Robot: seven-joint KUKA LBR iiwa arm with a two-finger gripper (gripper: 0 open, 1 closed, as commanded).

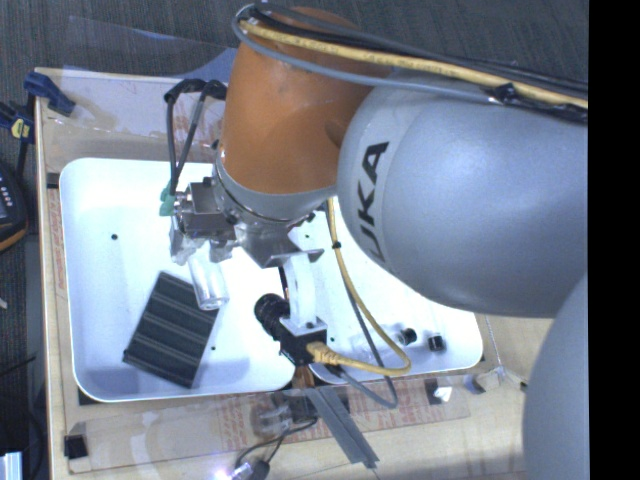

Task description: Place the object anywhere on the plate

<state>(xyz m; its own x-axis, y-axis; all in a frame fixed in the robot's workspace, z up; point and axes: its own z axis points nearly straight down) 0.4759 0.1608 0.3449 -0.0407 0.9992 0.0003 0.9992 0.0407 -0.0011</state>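
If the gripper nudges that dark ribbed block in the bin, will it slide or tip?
The ribbed block lies flat and low in the white bin, so it would probably slide, not tip or roll. It looks rigid. Its ridges may give the gripper some purchase.

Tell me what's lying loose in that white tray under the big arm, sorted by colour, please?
Black ribbed block: 1
Clear, glassy piece near the hand: 1
Total: 2, both in the white tray. The arm hides the rest.

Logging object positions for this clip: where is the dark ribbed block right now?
In the camera view the dark ribbed block lies tilted on the floor of the white bin, toward its lower-left corner, just below and left of the gripper.
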